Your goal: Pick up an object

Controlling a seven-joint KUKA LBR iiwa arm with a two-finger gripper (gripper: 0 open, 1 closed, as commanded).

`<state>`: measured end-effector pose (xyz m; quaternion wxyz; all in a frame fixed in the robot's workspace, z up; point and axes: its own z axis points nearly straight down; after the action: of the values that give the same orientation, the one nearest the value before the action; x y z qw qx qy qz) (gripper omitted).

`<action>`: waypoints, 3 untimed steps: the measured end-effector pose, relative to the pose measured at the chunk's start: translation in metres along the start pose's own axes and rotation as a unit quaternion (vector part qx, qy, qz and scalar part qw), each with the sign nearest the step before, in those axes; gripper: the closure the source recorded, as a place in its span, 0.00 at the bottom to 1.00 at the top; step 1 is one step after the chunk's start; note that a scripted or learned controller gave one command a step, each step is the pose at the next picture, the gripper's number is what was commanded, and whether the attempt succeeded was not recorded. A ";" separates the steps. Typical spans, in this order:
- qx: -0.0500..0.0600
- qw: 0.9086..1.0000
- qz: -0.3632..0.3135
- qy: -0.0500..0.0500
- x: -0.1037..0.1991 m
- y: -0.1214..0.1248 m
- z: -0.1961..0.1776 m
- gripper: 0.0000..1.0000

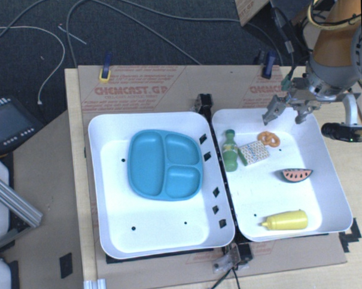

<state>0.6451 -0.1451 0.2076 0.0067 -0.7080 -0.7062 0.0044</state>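
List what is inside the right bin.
The right bin holds a green bottle, a speckled grey packet, a pretzel, a watermelon slice and a yellow bottle. Whatever lies beneath the packet is covered.

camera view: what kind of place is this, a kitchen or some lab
Most likely a robotics lab bench, not a kitchen: a robot arm reaches over two white bins, toy food lies in one, and loose cables trail across the floor.
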 end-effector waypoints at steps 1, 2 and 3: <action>-0.008 1.000 -0.002 -0.001 0.000 0.003 -0.009 0.00; -0.006 1.000 -0.002 -0.001 0.007 0.009 0.037 0.00; -0.005 1.000 -0.002 -0.001 0.011 0.013 0.080 0.00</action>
<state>0.6572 -0.1335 0.1272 0.0021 -0.7064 -0.7078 0.0012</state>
